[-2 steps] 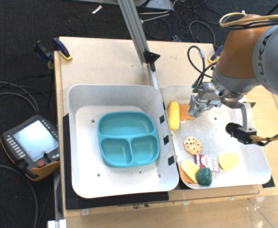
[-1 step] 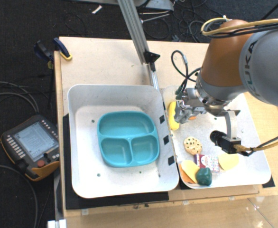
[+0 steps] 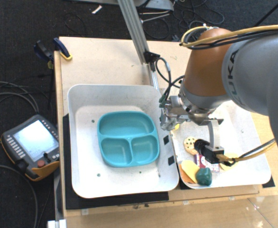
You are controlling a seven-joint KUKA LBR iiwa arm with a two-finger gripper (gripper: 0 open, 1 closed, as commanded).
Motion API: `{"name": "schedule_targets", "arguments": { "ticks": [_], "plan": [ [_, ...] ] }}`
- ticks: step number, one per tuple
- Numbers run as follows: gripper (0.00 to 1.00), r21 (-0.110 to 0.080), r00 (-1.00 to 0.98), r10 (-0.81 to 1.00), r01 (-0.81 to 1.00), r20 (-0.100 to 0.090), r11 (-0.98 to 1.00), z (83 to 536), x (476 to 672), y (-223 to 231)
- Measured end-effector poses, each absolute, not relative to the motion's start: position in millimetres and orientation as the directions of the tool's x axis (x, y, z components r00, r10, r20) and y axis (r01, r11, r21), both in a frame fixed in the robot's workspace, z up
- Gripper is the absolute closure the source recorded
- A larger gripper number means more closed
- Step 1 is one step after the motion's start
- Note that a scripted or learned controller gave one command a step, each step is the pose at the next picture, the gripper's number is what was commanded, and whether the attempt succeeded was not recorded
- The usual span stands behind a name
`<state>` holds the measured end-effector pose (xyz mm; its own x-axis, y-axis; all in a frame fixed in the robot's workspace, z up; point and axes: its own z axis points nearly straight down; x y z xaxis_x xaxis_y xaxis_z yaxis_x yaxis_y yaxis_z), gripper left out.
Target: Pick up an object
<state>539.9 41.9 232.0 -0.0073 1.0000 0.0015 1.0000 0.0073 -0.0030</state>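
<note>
My gripper (image 3: 169, 121) hangs below the grey and orange arm, over the near-left part of the right bin (image 3: 253, 175), close to the wall shared with the left bin. Just to its right, small objects lie at the right bin's front left: a tan spotted cookie-like piece (image 3: 189, 144), a yellow-orange piece (image 3: 189, 171), a dark green lump (image 3: 204, 176) and a small red and white item (image 3: 203, 161). A bit of yellow (image 3: 177, 125) shows beside the gripper; I cannot tell what it is. The arm hides much of the right bin.
A teal three-compartment plate (image 3: 128, 137) lies in the middle of the left bin (image 3: 82, 108). A slanted metal pole (image 3: 135, 27) rises behind the bins. A teach pendant (image 3: 31, 146) lies on the floor at left.
</note>
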Motion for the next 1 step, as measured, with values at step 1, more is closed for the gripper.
{"name": "schedule_targets", "arguments": {
  "ticks": [1],
  "plan": [
    [1.0, -0.003, -0.007, 1.0, 1.0, 0.002, 0.007, 230.7, 520.2, 81.9]
  ]
}}
